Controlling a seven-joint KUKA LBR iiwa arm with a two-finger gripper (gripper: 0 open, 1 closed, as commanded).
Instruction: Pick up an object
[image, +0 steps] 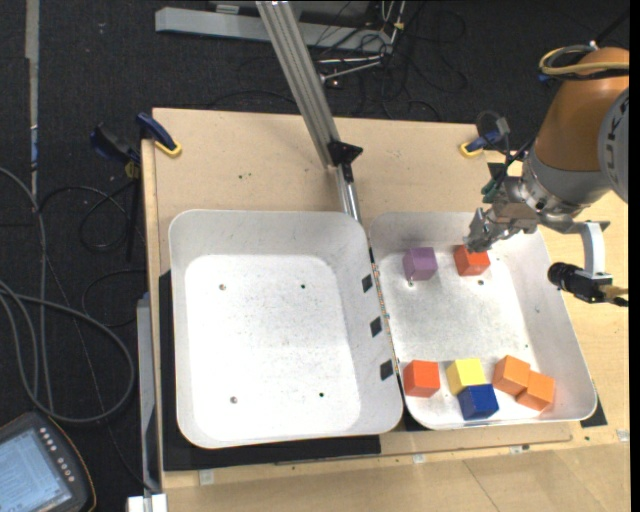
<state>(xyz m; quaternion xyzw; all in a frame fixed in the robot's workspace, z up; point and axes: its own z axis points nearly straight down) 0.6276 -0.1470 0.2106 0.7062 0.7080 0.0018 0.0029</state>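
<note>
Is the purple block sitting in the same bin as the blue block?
Yes, the purple block lies near the far end of the right bin, and the blue block lies at that bin's near end.

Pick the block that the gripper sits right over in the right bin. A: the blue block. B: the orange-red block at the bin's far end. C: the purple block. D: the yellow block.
B: the gripper is directly above the orange-red block at the far end of the right bin, while the purple block lies beside it to the view's left.
</note>
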